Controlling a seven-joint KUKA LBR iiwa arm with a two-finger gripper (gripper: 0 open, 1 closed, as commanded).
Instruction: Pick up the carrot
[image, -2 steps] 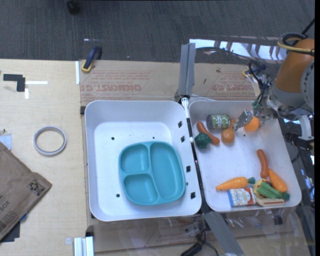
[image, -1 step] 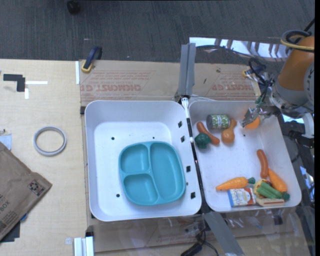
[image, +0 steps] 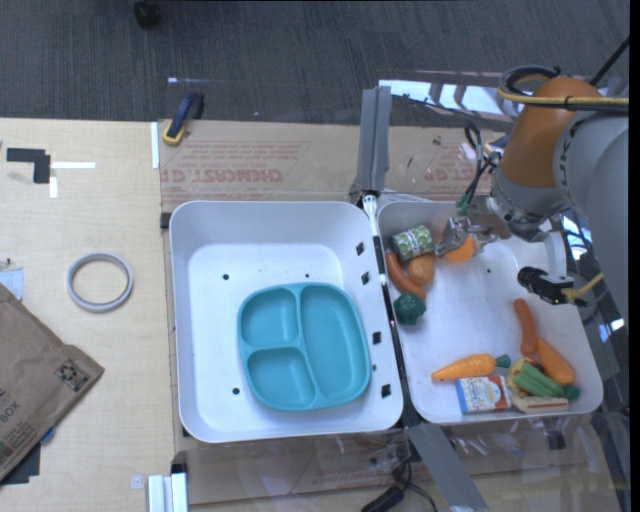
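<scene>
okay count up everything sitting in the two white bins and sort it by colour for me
Orange: 5 – carrot, piece by the gripper, piece beside the can, two at right
Green: 3 – can, broccoli, beans
Teal: 1 – divided plate
Mixed: 1 – carton
Total: 10

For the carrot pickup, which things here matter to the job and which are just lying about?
Part of the job:
carrot, lying in the right bin
gripper, at the bin's far end

Lying about:
blue tray in the left bin
green can
tape roll
small carton
</scene>
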